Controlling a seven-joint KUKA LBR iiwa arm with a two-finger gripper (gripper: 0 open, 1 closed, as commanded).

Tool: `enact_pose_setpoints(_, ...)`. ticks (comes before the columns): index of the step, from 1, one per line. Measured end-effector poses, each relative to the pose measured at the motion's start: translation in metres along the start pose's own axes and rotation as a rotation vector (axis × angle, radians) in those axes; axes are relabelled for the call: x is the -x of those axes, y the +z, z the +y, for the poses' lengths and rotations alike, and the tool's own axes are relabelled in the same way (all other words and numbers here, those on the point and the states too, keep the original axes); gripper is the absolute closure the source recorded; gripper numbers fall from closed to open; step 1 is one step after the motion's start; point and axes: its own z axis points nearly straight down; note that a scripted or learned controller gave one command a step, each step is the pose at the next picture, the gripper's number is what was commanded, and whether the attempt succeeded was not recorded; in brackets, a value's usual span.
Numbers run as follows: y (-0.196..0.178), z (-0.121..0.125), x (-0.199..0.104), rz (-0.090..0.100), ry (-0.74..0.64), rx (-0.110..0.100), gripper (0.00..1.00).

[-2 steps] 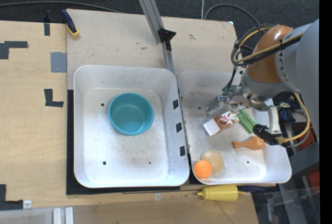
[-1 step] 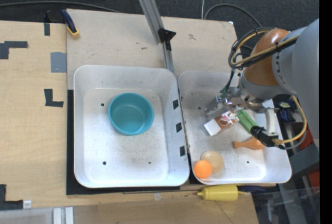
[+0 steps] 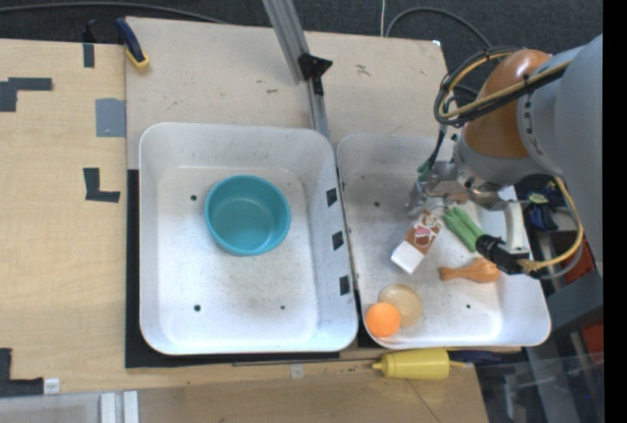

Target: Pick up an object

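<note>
My gripper (image 3: 428,203) is low in the right bin (image 3: 372,166), near its middle, directly over the upper end of a small white and red carton (image 3: 415,246). The carton lies tilted, with its white end toward the bin's front. A green stick-shaped object (image 3: 464,226) lies just right of the carton, partly under the wrist. Further forward there is an orange carrot-like piece (image 3: 470,271). An orange ball (image 3: 383,319) and a pale translucent ball (image 3: 403,301) sit at the bin's front left.
The left bin (image 3: 167,313) holds a teal bowl (image 3: 247,214). In front of the right bin, a yellow bottle (image 3: 415,364) lies on the bench. A grey pole (image 3: 284,10) slants down to the gap between the bins. Cables loop above the wrist.
</note>
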Motion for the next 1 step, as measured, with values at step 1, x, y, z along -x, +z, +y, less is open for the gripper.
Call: enact_pose_setpoints(1, -0.0497, -0.0091, 0.0005, 0.002, 0.003, 0.000, 1.00)
